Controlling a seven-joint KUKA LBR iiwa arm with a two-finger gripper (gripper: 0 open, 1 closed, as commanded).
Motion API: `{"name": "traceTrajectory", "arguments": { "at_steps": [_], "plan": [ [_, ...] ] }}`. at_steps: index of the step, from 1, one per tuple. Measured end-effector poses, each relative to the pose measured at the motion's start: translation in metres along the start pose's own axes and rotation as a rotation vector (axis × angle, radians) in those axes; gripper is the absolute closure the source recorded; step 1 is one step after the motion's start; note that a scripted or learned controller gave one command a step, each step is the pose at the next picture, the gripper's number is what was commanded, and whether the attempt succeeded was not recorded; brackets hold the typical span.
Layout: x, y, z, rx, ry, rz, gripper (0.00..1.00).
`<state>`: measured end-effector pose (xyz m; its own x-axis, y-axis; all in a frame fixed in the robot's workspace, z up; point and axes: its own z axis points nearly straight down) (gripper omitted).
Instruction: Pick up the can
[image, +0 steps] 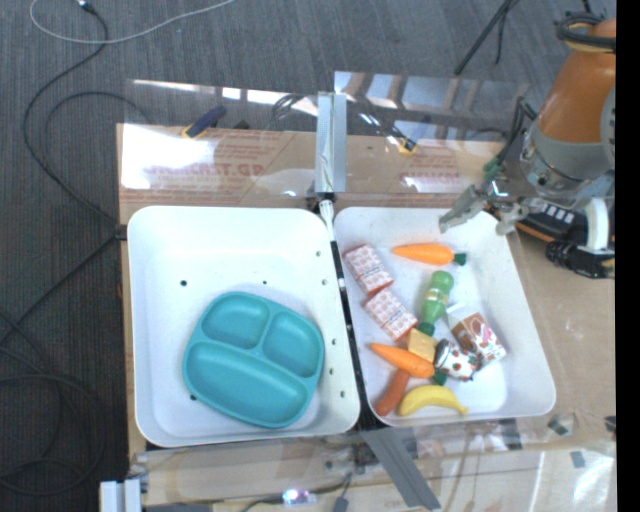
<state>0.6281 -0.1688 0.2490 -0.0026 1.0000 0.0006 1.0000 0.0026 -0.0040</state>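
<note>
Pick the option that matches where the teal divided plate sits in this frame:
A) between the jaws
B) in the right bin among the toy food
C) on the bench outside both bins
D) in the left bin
D: the teal divided plate lies flat on the floor of the left bin, while the toy food, such as the carrot and banana, is in the right bin.

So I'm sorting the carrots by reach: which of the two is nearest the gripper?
The upper carrot, lying across the top of the right bin, just below the gripper. The other carrot lies lower, beside the banana.
</note>
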Motion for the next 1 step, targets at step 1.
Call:
{"name": "traceTrajectory", "arguments": {
  "at_steps": [1],
  "plan": [
    [-0.0088, -0.0929, 0.1125, 0.0, 0.001, -0.001, 0.0]
  ]
}}
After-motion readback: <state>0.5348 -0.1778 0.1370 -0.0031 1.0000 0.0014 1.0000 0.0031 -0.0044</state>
